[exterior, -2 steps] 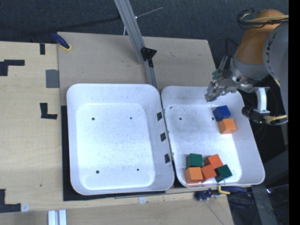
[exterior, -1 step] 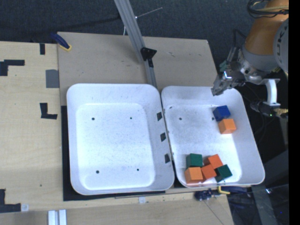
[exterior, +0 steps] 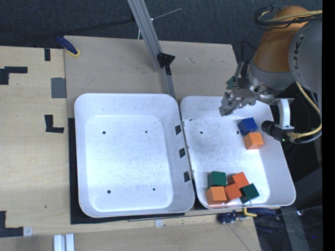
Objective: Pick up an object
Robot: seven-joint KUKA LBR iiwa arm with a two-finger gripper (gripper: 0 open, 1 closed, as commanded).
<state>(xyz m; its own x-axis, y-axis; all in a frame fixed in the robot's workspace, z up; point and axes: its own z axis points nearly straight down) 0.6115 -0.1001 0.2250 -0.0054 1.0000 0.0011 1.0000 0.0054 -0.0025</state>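
The right bin [exterior: 209,140] holds several small blocks. A blue cube [exterior: 247,125] and an orange cube [exterior: 254,140] sit side by side near its right wall. At the front lie a dark green block [exterior: 217,179], two orange blocks [exterior: 216,194] [exterior: 239,181] and another green block [exterior: 249,192]. My gripper [exterior: 228,106] hangs over the bin's far edge, up and to the left of the blue cube, with nothing seen between its fingers.
The left bin [exterior: 128,150] stands beside the right one on the wooden bench. A slanted metal rod [exterior: 149,30] with a black clamp crosses behind the bins. Cables and a white fitting [exterior: 282,120] hang at the arm's right.
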